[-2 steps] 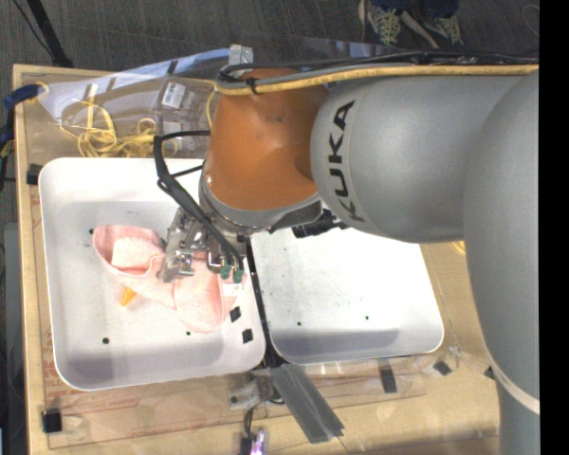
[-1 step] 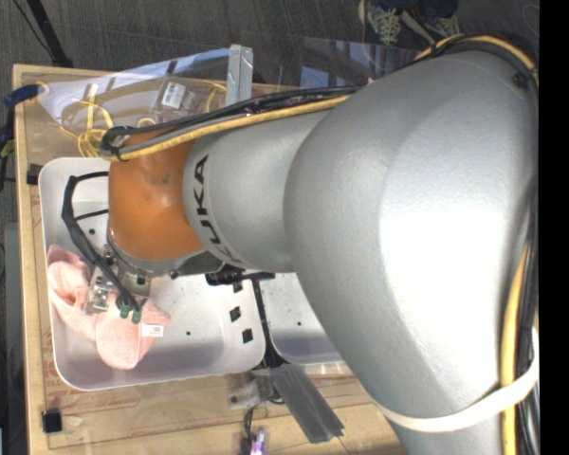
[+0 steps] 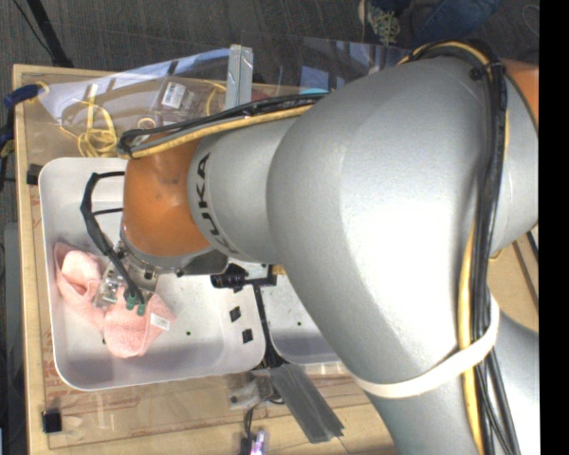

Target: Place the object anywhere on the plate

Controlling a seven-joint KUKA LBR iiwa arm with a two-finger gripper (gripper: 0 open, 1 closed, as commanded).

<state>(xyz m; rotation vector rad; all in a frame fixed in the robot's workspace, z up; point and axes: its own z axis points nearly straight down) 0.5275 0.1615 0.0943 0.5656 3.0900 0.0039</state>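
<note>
While the arm [image 3: 360, 207] reaches across from the right, its gripper [image 3: 123, 292] sits low in the left bin [image 3: 57, 188], directly over a pink cloth [image 3: 123, 325]. Cloth lies on the bin floor, lower left, touching the gripper tip. Whether the cloth is pinched: cannot tell. Right bin [image 3: 303, 349] mostly hidden beneath the arm.

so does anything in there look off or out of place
One thing stands out: the pink object in the left bin is a soft, crumpled item lying in a rumpled heap, not flat. The gripper sits right over it. The task calls for a plate, and I cannot make one out.
</note>
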